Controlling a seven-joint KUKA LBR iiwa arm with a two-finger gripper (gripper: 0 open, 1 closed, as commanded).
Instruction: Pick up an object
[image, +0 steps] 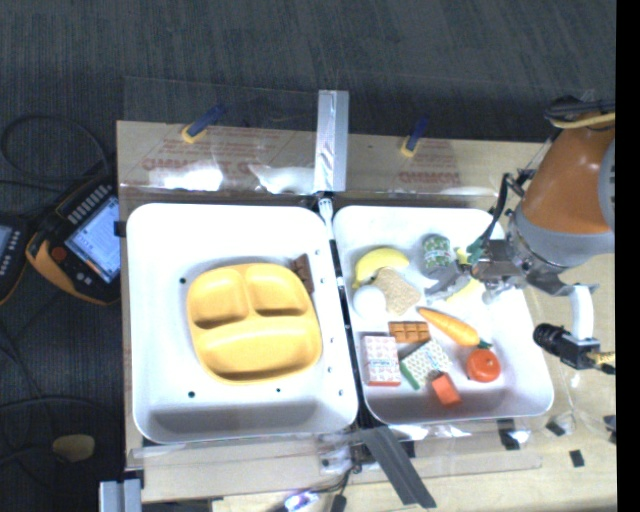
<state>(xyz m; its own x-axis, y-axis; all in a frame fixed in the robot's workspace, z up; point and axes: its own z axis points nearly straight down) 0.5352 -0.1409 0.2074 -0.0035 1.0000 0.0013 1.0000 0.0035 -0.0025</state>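
- Objects sit jumbled in the right bin (540, 385); left to right:
- Yellow tray (255, 320) fills the left bin (150, 400).
- Pink block (380, 360), banana (380, 262), chocolate piece (408, 331).
- Carrot (450, 326), tomato (484, 365) near the front.
- Gripper (462, 283) hangs low over the bin's back right; can't tell how its pincer stands.

Left bin (150, 400): white, shallow, holding a yellow divided tray (254, 320).
Brown piece (302, 268): touches the tray's upper right corner.
Handheld pendant (82, 245): orange and black, lit screen, on the dark floor left of the bench.
Blue clips (203, 123): two, on the bench's far edge.
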